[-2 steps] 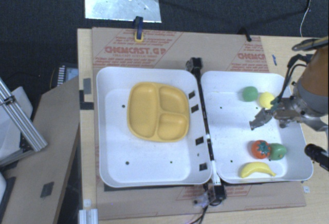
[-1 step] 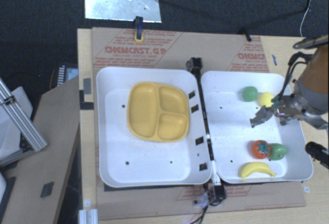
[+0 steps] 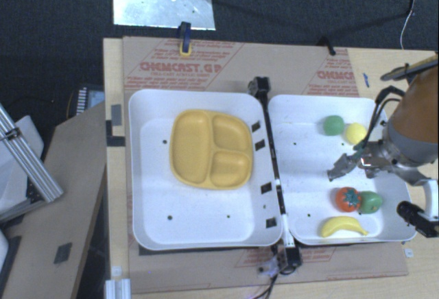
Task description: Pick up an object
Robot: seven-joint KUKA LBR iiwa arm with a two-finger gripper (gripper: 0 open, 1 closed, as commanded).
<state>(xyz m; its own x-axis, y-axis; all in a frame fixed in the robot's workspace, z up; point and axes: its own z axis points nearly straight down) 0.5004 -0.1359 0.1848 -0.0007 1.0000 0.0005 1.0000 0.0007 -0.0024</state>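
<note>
The right bin [image 3: 302,153] holds a green ball [image 3: 333,125], a yellow lemon-like ball [image 3: 355,133], a red tomato-like piece [image 3: 347,199], a green piece [image 3: 370,202] touching it, and a yellow banana [image 3: 343,226] near the front wall. My gripper [image 3: 343,169] hangs over the right bin, just above the red piece and below the yellow ball. It carries nothing visible.
The left bin [image 3: 147,222] holds a yellow divided plate [image 3: 209,149]. A black clip strip [image 3: 269,160] runs between the two bins. The arm's orange band [image 3: 418,119] fills the right side. Cardboard [image 3: 206,64] lies under the bins.
</note>
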